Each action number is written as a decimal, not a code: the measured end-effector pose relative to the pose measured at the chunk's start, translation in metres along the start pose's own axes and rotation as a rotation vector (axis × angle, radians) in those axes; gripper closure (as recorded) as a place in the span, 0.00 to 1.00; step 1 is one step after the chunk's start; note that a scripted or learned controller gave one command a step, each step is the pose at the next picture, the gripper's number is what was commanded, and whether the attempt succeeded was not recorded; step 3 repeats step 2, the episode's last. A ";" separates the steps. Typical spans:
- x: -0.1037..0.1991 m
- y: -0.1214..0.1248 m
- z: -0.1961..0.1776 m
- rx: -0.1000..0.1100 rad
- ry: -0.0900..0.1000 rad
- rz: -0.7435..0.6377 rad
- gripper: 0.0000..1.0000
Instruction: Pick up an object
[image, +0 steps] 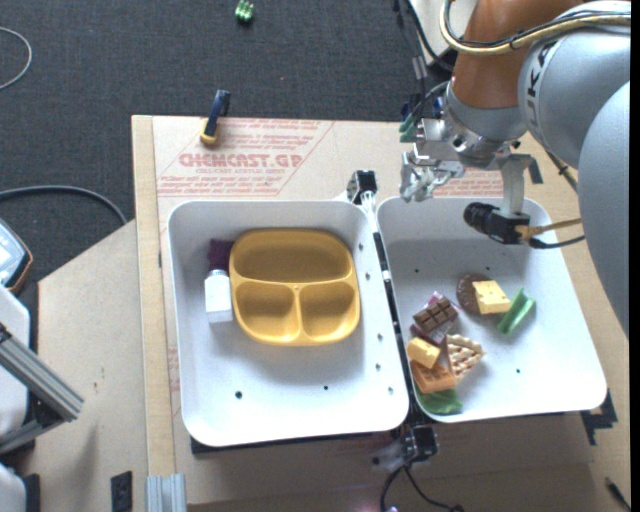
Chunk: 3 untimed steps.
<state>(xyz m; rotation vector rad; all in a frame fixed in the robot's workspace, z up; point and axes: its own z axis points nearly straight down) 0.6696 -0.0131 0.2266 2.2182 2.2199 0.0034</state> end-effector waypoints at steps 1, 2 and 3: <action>0.004 -0.012 -0.009 0.005 0.001 0.000 1.00; -0.001 -0.009 0.012 0.008 0.000 0.002 1.00; -0.001 -0.009 0.012 0.008 0.000 0.002 1.00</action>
